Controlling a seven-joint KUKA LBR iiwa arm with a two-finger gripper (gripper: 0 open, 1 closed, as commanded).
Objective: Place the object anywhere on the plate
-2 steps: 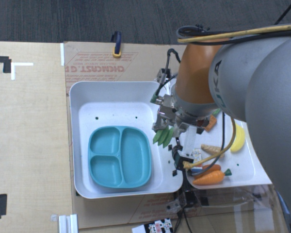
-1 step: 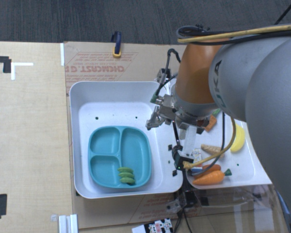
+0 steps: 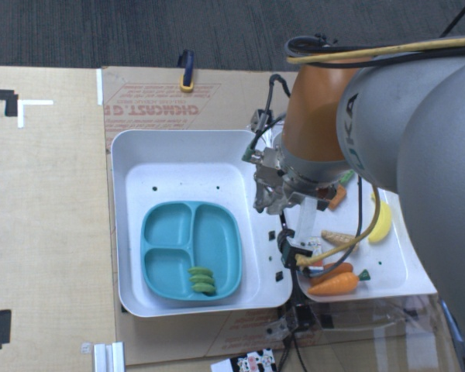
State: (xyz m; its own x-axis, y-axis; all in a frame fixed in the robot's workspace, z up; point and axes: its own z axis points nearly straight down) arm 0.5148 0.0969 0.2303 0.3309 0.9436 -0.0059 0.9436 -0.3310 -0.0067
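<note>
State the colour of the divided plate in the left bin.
The divided plate is light turquoise blue, clearest in the camera view from above.

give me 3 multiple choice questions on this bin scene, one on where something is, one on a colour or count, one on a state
1. Where does the green object lie?
A. on the cardboard
B. in the plate's right compartment, near end
C. in the right bin

2. What colour is the plate?
A. teal
B. red
C. black

3. The carrot is:
A. on the plate
B. hanging in the air
C. lying in the right bin

Answers: 1 B, it rests inside the plate's long section. 2 A, the tray is plainly teal. 3 C, it lies on the white floor beside the banana.
</note>
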